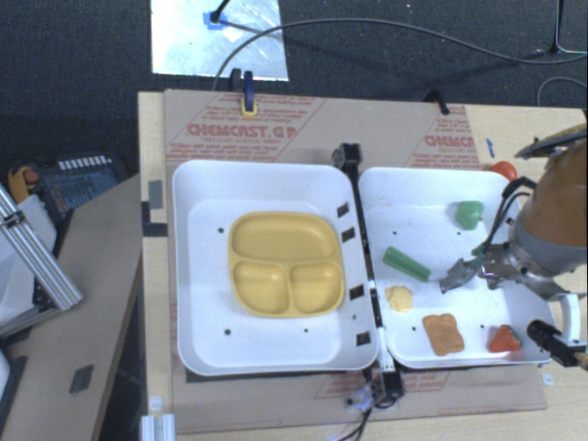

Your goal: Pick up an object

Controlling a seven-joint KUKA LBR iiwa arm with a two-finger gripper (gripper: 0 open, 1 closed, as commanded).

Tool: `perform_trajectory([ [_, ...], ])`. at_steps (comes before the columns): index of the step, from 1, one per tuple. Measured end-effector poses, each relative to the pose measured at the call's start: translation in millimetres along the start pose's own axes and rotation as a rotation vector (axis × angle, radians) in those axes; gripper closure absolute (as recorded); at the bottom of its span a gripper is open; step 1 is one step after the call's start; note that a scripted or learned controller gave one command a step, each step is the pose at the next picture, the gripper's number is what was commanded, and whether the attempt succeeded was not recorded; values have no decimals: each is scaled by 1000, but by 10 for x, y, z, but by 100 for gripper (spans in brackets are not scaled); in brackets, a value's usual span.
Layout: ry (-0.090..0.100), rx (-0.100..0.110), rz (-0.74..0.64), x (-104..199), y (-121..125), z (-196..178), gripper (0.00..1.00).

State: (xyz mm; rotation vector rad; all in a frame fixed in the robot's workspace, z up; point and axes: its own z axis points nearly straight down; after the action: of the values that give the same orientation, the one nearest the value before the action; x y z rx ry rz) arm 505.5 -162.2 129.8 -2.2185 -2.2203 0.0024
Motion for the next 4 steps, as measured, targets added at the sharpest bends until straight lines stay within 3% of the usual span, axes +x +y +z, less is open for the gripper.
perform_trajectory([
  [1,0,-2,0,2,4,476,0],
  [2,-2,-6,0,-2,17,345,100],
  [4,-3,-10,-4,44,169,-563,100],
])
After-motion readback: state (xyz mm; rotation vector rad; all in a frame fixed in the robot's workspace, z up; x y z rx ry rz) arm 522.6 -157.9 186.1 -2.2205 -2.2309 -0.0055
